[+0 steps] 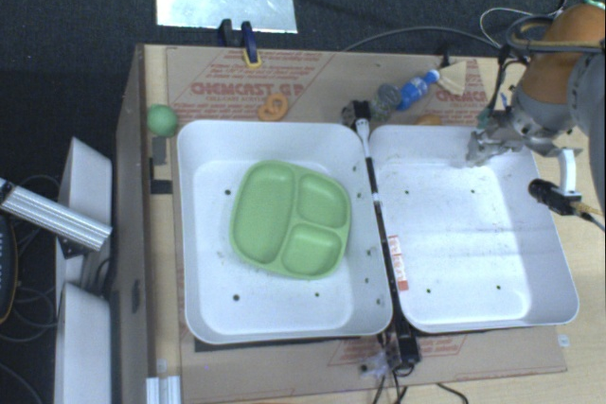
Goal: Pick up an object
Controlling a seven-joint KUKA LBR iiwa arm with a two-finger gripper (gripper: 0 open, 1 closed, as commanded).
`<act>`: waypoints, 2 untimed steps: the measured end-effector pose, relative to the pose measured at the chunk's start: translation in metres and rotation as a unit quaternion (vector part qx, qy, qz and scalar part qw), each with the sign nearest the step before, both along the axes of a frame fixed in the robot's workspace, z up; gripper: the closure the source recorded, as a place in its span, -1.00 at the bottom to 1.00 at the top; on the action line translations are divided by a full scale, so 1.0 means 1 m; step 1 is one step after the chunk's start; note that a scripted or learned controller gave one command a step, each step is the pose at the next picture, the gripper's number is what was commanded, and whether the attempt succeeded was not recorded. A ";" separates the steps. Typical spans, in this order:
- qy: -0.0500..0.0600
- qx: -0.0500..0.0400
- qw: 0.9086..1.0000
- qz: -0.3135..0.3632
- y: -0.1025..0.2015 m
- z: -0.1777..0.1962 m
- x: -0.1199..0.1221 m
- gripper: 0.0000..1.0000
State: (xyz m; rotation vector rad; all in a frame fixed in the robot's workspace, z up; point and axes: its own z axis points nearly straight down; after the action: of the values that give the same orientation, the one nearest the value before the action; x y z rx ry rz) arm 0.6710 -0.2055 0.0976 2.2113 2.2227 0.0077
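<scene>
A light green divided plate [290, 219] lies flat in the middle of the left white bin [204, 307]. My gripper [478, 149] hangs low over the far right part of the right white bin [544, 298], close to its back wall, at the end of the grey arm with the orange band [568, 33]. No object shows under or in the gripper. The plate is well to its left, across the divider between the bins.
Behind the bins on the cardboard lie a blue bottle [417, 90], a tan wedge [461, 77], an orange ring-shaped piece [274, 106] and a green ball [161, 119]. A blue and yellow clamp [248, 43] stands at the bench's back edge.
</scene>
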 end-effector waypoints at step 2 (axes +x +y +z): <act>0.002 0.000 1.000 -0.001 -0.001 0.096 -0.002 -1.00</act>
State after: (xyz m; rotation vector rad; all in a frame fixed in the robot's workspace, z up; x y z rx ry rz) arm 0.6693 -0.2065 0.1932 2.2146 2.2221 0.0029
